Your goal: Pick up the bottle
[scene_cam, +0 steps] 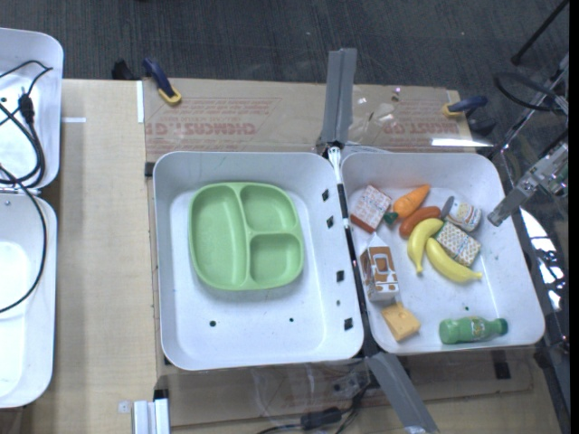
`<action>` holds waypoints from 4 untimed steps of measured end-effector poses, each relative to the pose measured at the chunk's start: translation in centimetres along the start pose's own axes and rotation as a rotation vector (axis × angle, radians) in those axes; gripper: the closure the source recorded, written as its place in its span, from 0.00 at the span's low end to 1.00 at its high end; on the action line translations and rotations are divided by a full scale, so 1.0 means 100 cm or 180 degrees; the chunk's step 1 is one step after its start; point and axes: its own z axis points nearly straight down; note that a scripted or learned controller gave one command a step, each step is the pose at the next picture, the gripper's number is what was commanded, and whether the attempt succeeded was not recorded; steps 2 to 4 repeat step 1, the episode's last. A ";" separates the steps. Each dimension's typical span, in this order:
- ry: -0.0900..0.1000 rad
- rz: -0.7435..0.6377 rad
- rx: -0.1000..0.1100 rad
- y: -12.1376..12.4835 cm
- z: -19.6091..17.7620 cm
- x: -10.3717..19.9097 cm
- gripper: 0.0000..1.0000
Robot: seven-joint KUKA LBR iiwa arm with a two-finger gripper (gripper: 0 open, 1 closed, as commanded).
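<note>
Green bottle [472, 330] lying on side, near front corner of right bin [520, 283], just right of cheese wedge [399, 321]. Gripper [503, 212] over bin's right rim, well apart, grip state unclear. Approach step: needs descent toward bottle

Red printed lettering is seen on the cardboard sheet [271, 116] lying on the counter behind the bins; it is upside down and cannot be read with certainty. Labels on the small cartons [380, 274] are too small to be read.
</note>
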 end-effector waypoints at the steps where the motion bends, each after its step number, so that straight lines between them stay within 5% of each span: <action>1: 0.0012 0.0263 0.0007 -0.030 0.128 0.042 0.00; 4: 0.0012 0.0263 0.0007 -0.030 0.128 0.042 0.00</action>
